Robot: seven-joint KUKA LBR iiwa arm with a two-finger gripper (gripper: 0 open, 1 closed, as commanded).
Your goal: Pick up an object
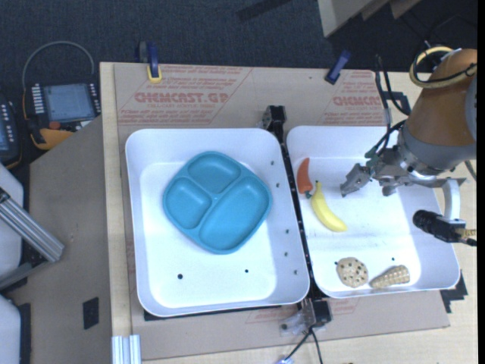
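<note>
In the right bin [424,279] lie a yellow banana [326,211], a red-orange chili pepper [304,175] near its left wall, a round speckled cookie [352,271] and a tan waffle cone [391,277] near the front. My gripper [370,183] hangs over the bin's middle, to the right of the banana and apart from it. Its two fingers are spread, one pointing left toward the banana, and nothing is between them.
The left bin [151,271] holds a blue divided plate [217,201]. A black clamp [274,117] sits at the back between the bins. The arm's orange band [451,67] and grey wrist cover the right bin's far right corner.
</note>
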